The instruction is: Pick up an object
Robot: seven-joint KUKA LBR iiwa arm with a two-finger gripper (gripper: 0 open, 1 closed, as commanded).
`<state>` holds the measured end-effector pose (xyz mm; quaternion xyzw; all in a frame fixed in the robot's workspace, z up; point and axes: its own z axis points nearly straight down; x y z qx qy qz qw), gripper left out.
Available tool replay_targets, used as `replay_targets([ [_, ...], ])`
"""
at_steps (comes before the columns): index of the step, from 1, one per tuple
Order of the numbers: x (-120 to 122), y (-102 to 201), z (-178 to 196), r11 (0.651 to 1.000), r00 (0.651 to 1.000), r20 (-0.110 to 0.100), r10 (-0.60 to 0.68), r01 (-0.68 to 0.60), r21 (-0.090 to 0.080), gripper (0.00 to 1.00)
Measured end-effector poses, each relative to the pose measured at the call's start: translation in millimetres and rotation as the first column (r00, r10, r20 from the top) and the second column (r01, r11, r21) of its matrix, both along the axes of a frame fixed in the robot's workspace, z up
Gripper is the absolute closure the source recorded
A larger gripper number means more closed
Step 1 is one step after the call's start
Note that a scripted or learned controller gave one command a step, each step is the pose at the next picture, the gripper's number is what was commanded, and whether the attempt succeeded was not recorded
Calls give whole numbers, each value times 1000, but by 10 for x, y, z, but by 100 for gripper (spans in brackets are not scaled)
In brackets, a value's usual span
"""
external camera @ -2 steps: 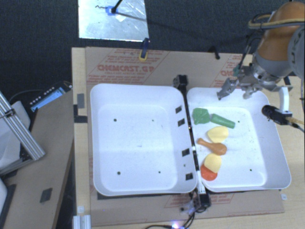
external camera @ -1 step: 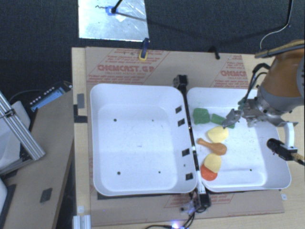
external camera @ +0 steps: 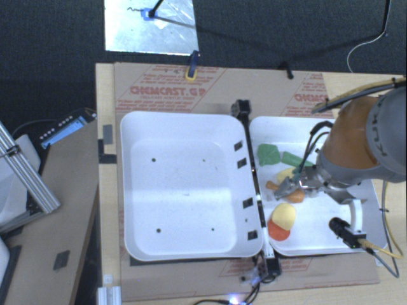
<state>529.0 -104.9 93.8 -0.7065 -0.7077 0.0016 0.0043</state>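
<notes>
Two bins sat side by side on the bench. In the right bin lay a small cluster of objects near its left wall, and the arm reached over it from the right. The left bin lay beside it.

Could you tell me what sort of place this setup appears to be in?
Probably a robotics lab: a grey arm reaches over two white bins on a cardboard-covered bench, with small toy-like objects in the right one.
</notes>
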Motion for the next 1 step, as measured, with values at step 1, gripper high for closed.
replay_targets([
  [1, 41, -24, 153, 1000, 1000, 12, 0, 0, -4, 100],
])
